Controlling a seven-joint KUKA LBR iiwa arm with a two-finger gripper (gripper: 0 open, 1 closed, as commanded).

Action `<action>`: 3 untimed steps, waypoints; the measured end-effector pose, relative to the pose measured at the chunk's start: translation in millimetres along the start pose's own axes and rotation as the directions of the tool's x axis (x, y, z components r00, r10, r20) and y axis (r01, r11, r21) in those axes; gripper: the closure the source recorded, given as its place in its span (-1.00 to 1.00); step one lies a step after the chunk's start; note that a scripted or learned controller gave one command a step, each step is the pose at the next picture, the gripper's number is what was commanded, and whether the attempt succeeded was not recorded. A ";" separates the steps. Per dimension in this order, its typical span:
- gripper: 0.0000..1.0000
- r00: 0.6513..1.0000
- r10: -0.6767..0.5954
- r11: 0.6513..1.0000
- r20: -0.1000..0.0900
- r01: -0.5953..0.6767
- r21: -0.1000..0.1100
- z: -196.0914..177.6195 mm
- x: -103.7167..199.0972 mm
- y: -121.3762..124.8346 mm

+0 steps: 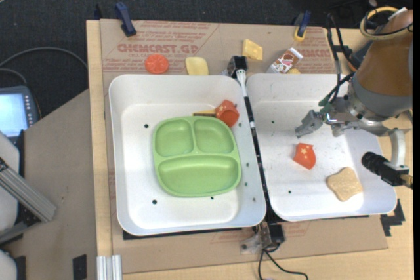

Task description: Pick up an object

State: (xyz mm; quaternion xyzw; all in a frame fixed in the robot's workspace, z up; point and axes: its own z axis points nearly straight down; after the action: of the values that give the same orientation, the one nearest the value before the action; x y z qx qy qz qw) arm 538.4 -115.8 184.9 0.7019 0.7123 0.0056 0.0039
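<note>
Red pepper piece upright in right bin, stem end up, tool above

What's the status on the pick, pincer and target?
Pincer over right bin, nothing between fingers. Red piece lies just below it, untouched. Bread piece off to the side, path clear.

Two white bins, dotted with small black spots, on a brown board printed in faded red letters. Left bin: lime-green tray, plain, with a red-orange piece at its corner; right bin: red chunk, tan bread slice. On the board: orange-red disc, pale yellow lump, yellow wedge, red-and-white packet, blue clamps; the arm is grey with an orange band.
</note>
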 end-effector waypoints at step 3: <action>1.00 1.000 0.015 1.000 0.004 -0.015 0.010 89.4 3.9 -10.5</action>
State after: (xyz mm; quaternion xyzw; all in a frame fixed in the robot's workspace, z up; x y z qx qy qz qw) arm 529.0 -111.8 95.3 0.7072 0.7070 0.0005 0.0018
